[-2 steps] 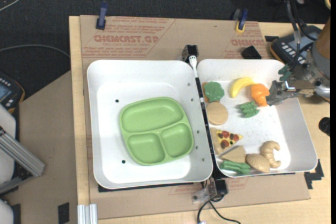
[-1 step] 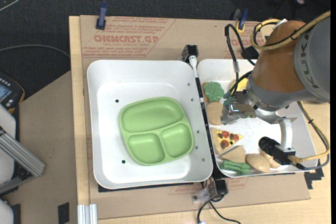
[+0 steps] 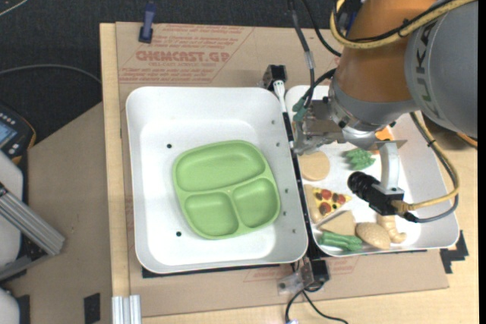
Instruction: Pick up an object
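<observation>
The tool (image 3: 310, 131) hangs low at the far left corner of the right shallow white bin (image 3: 414, 172), tucked beneath the grey and orange wrist. Just on the near side of it lies a round tan toy biscuit (image 3: 316, 165), close by. Whether they touch, I can't tell. Nearer still sits a wedge-shaped toy pizza slice (image 3: 330, 201). Is the tool spread or pressed together? The wrist hides it, so I can't tell. The left shallow white bin (image 3: 152, 155) holds a pale green divided plastic plate (image 3: 220, 186).
</observation>
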Controlling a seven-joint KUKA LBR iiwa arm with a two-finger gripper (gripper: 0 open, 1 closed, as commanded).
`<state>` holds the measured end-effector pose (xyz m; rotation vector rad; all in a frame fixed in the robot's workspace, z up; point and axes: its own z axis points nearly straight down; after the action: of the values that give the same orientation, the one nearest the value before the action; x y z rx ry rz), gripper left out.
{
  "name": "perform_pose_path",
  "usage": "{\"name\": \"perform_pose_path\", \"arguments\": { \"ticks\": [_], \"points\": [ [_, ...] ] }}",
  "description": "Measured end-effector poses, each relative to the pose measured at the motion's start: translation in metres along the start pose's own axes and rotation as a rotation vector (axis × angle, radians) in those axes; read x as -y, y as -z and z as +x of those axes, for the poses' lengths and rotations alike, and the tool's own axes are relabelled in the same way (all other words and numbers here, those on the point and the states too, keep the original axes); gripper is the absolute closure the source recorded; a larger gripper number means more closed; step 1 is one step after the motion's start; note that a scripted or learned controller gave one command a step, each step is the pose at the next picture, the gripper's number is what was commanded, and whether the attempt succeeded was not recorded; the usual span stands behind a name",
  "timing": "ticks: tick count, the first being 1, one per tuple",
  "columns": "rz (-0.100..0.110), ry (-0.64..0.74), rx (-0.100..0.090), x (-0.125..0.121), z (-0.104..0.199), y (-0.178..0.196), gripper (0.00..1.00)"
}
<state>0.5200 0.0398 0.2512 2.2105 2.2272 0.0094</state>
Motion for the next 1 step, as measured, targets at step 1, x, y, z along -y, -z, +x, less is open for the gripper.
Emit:
{"name": "perform_pose_path", "arguments": {
  "ticks": [1],
  "points": [
    [0.011,-0.004,0.000,0.0426,0.0296,0.0077,1.00]
  ]
}}
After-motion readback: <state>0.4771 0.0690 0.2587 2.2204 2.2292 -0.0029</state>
